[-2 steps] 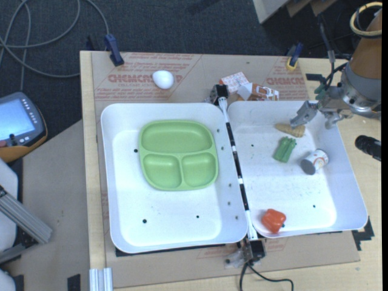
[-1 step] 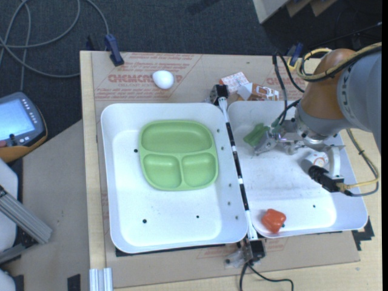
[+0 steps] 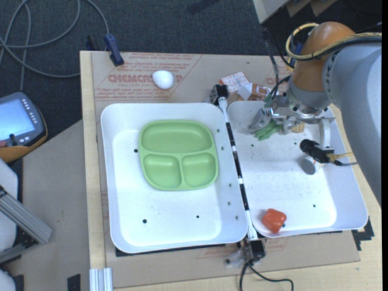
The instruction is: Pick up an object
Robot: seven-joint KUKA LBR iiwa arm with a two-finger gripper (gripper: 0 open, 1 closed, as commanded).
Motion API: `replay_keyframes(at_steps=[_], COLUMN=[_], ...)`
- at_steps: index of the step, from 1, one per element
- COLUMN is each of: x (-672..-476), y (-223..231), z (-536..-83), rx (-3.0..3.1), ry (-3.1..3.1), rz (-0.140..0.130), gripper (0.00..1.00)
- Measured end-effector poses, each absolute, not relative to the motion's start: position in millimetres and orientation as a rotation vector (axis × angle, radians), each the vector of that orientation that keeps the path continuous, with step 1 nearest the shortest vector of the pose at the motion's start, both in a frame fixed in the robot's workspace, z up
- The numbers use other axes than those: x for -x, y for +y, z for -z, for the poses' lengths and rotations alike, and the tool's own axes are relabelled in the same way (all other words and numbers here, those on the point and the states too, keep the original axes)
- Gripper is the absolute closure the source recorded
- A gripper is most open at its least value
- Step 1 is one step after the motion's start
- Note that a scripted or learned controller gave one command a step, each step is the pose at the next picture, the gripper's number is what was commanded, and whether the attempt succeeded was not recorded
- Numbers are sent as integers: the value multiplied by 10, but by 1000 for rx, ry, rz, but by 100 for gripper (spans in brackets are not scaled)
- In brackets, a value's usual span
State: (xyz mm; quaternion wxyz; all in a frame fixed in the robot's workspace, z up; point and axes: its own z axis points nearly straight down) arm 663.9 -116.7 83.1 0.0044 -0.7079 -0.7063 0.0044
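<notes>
My gripper (image 3: 265, 121) is low over the far left corner of the right bin (image 3: 339, 214), under the grey arm with its orange band. A small green thing (image 3: 265, 132) lies right at the gripper's tip, partly covered by it, and I cannot tell whether it is held. A red object (image 3: 274, 219) rests in the right bin's near left corner, well away from the gripper. In the left bin (image 3: 121, 211) a green divided plate (image 3: 179, 153) lies flat.
A white egg-shaped object (image 3: 162, 79) sits on the cardboard behind the left bin. Crumpled wrappers (image 3: 240, 83) lie behind the right bin, close to the gripper. A blue clip (image 3: 113, 49) is at the bench's far left corner. The rim between the bins (image 3: 235, 162) stands left of the gripper.
</notes>
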Motion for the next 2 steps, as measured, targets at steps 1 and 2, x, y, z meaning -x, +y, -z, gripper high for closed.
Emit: replay_keyframes(at_steps=[1, 2], x=[-6633, -5863], y=[-1173, -630], z=[-930, -1853], rx=[2217, 2220], ry=[-2213, -2222], rz=[-19, 1], gripper=[100, 100])
